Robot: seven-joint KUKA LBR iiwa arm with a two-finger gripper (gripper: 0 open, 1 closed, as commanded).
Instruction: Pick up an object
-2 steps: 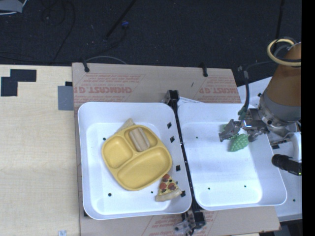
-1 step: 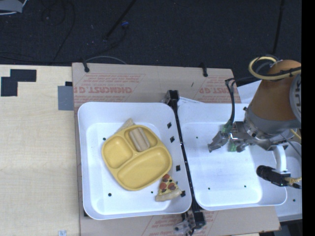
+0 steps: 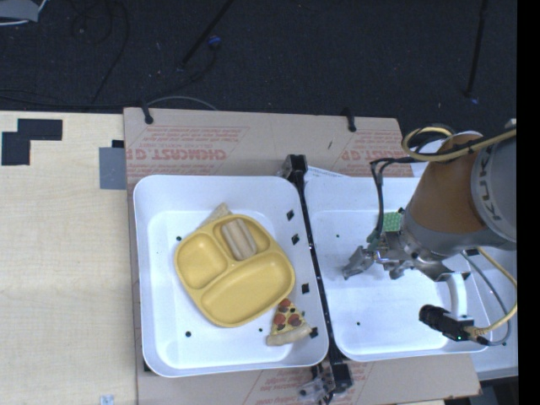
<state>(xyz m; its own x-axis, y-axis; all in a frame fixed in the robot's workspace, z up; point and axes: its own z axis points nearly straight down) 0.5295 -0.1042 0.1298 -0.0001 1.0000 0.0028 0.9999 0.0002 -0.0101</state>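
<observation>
Left of my fingers [image 3: 358, 264], in the other bin [image 3: 156, 226], I see the tray [image 3: 234, 271] and pizza slice [image 3: 288, 325]; fingers grip nothing, spread open over white floor. Dark cabled floor beyond the table [image 3: 59, 268].

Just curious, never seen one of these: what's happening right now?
Gripper low in right bin. Yellow tray, pizza slice in left bin, untouched.

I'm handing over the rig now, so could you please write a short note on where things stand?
Gripper: over the right bin, low near its floor; nothing seen between its fingers.
Left bin: yellow divided plate with a hot dog in one compartment; pizza slice beside the plate, near the divider.
Done: nothing picked up yet.
Left: grasp and lift one object.
</observation>
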